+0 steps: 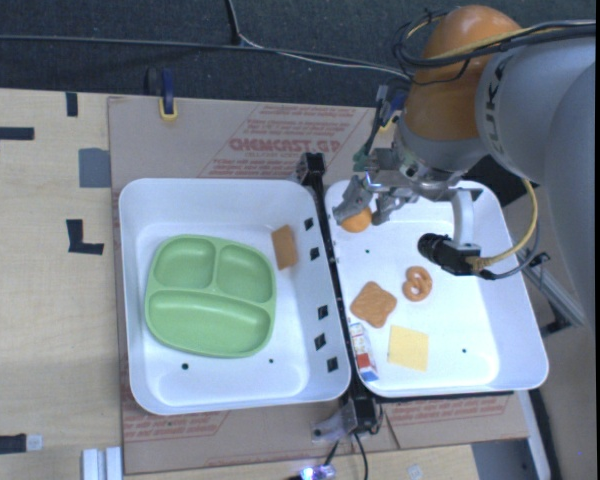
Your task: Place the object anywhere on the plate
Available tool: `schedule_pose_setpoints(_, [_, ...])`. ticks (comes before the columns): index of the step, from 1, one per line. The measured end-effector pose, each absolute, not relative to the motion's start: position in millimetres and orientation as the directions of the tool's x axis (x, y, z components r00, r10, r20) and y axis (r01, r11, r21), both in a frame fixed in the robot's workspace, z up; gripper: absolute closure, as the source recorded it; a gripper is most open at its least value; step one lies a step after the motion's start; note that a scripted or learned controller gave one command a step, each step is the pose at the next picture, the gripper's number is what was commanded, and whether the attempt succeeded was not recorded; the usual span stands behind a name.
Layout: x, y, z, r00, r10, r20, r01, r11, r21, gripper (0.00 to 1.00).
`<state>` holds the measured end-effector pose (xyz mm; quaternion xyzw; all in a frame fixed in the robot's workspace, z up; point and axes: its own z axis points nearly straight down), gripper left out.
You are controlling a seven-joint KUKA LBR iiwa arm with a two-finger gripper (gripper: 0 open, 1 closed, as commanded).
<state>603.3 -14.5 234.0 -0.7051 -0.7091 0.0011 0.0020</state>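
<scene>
Camera view: reaches in from the right, grey arm bent down over the right bin, orange band just above the wrist. Wrist tilted toward the divider between the bins, tool hanging low at the right bin's upper left corner. Fingers closed around a small orange object, seen between them just below the tips; cannot tell whether lifted clear of the bin floor or touching it.

In the left bin: green plate with three compartments, lying flat toward the left side; a small tan piece just beside the plate's upper right edge, apart from it.

On the right bin's floor: a pretzel, a brown toast-like piece to its left, a yellow square below, and a small tube-like item along the divider.

Both bins resting on a brown board atop the bench.
</scene>
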Motion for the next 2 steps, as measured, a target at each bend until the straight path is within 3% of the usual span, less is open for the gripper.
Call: schedule_pose_setpoints(2, [545.9,82.5,222.1,-0.007,1.000,0.001,1.000,0.007,-0.005,1.00])
